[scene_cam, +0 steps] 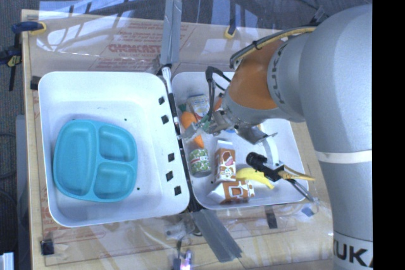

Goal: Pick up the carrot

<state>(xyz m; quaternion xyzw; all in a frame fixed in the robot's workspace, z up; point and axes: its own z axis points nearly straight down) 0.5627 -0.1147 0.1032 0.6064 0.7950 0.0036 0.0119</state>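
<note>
Orange and stubby, the carrot (188, 119) lies at the left edge of the right white plastic bin (286, 194), just beside the grey two-finger gripper (204, 126); whether its grip is closed cannot be told. Near them stand a green-labelled jar (200, 160) and a yellow banana (254, 176). A turquoise divided plate (95, 160) sits in the left white bin (95, 88).

- I see the divided plate (95, 160) in the left bin (95, 88).
- In the right bin (288, 196), the carrot (188, 119) lies behind the jar (200, 160); the banana (254, 177) sits right of the jar.
</note>
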